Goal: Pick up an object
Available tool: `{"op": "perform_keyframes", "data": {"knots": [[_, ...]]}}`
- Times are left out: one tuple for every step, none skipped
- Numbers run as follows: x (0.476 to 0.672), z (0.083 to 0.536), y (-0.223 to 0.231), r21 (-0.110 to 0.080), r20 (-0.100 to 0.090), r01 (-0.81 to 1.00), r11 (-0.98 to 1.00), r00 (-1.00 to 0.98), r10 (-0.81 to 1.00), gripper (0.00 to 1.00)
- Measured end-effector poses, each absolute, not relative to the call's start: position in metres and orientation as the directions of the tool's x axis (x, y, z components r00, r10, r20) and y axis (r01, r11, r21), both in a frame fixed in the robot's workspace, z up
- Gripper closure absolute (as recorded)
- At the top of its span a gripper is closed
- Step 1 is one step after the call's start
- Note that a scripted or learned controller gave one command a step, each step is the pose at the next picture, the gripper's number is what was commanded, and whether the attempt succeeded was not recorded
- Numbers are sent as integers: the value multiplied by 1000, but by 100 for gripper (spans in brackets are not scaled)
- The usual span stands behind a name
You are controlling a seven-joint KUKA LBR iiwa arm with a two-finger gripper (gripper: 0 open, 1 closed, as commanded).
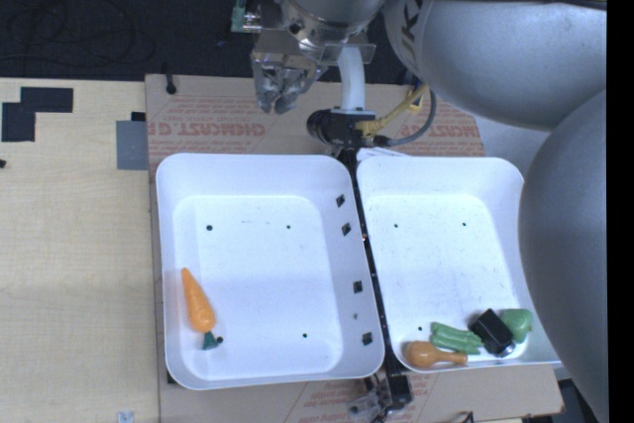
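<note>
Camera view: gripper hung above far rim of left bin, nothing between fingers, jaw state unclear. Carrot lay in that bin's near-left corner. Step: approach. Next, likely: travel over carrot, descend.

Left bin: floor mostly open; carrot lies near the left wall, front. Right bin: open across back and middle; clustered objects crowd the front right corner. Raised divider separates the bins.
</note>
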State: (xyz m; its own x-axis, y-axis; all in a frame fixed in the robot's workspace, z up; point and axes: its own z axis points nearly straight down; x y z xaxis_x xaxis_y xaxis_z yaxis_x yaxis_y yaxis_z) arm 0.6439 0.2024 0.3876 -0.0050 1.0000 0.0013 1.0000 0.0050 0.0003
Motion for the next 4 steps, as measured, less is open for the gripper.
{"op": "perform_keyframes", "data": {"knots": [[644, 486, 232, 7, 3, 1000, 4, -4, 1000, 100], [644, 504, 242, -2, -1, 1000, 1, -1, 1000, 100], [644, 505, 244, -4, -2, 1000, 6, -6, 1000, 100], [643, 522, 245, -3, -1, 1000, 8, -8, 1000, 100]]}}
